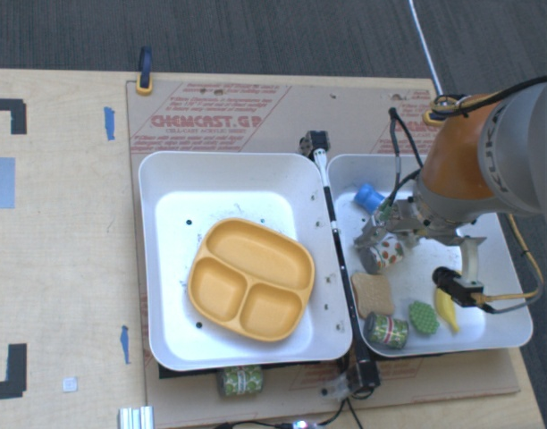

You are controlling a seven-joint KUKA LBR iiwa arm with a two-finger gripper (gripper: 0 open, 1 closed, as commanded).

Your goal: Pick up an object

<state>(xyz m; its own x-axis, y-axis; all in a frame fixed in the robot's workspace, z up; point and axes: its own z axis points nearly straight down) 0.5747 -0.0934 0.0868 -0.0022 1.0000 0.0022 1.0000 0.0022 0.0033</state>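
The gripper (378,239) sits low in the right bin (510,333), at the bin's 9 o'clock side, directly over a small white cup with coloured spots (386,252). The metal linkage hides the tips, so it cannot be told whether the gripper is spread, pressed together or pinching the cup; the cup touches or lies just under it, toward 5 o'clock from the gripper's centre. Judged from this, the cup is the likeliest pick target, and the move turns on that near-vertical relation.

Items, largest to smallest:

1. Arm (488,164): smooth grey shell with an orange band, entering from 3 o'clock.
2. Left bin (166,239): shallow, white, glossy plastic, rounded corners.
3. Right bin: same form, just beside the left bin.
4. Divided plate (250,279): yellow-orange, matte plastic, three compartments, lying in the left bin with its long axis running from 10 to 4 o'clock.
5. Tan sponge-like square (373,295): porous, at 6 o'clock from the gripper.
6. Green-labelled can (386,331): cylindrical, lying on its side, farther toward 6 o'clock.
7. Banana (447,311): yellow, dark-tipped, at 4 o'clock.
8. Green textured piece (424,317): rounded, just beside the banana.
9. Blue object (369,196): small, smooth, at 12 o'clock from the gripper.
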